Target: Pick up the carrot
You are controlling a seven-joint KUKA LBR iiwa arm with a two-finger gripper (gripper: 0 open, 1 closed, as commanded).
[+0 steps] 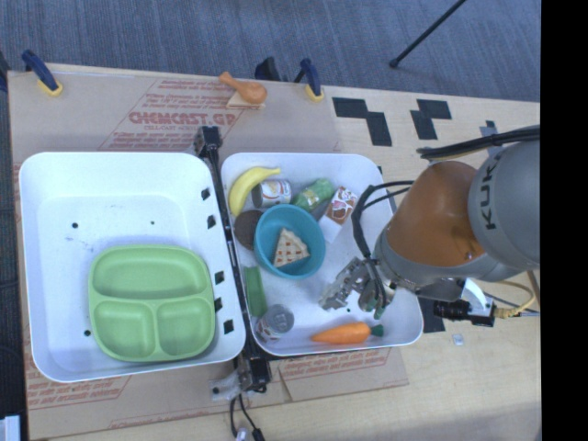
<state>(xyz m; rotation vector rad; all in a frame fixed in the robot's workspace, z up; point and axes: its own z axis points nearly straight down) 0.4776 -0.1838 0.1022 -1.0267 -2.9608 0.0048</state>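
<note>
Lying along the near edge of the right bin [390,177], the carrot [342,334] rests flat, untouched. Just above it hovers the gripper [354,292], its fingers spread apart and holding nothing. Farther back sits a blue bowl [288,240] with a sandwich wedge [291,248], then a banana [250,187]. A green divided plate [152,302] lies in the left bin [55,191].

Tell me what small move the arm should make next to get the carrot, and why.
Probably a short shift toward the near edge of the right bin, then down. The gripper sits just above the carrot in the camera view, beside rather than over it, with nothing between its fingers. The carrot lies flat along the near wall, apart from the blue bowl.
</note>
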